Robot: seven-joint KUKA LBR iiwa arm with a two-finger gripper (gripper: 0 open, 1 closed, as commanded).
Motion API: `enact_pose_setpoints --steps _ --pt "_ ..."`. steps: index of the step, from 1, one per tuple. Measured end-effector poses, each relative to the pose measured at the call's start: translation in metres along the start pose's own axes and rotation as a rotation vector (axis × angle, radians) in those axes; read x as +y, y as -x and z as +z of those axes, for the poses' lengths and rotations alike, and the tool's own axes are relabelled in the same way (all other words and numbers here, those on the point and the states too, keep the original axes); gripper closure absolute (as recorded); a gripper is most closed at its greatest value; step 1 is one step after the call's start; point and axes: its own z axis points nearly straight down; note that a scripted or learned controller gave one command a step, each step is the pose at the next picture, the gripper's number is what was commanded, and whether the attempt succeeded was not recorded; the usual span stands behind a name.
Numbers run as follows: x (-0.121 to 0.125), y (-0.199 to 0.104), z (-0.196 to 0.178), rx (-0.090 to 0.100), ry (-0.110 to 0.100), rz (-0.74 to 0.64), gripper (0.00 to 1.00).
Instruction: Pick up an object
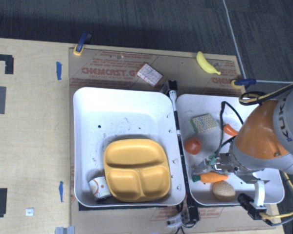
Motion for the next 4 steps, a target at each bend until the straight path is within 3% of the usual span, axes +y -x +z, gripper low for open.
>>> enact_pose_setpoints --steps 2,3,4 --pt "0.000 0.013 0.000 -0.001 0.001 0.000 0.00" --pt "0.001 0.000 0.000 0.001 0.000 -0.001 0.00" --pt "0.002 -0.001 -0.010 0.000 0.004 -0.001 1.00"
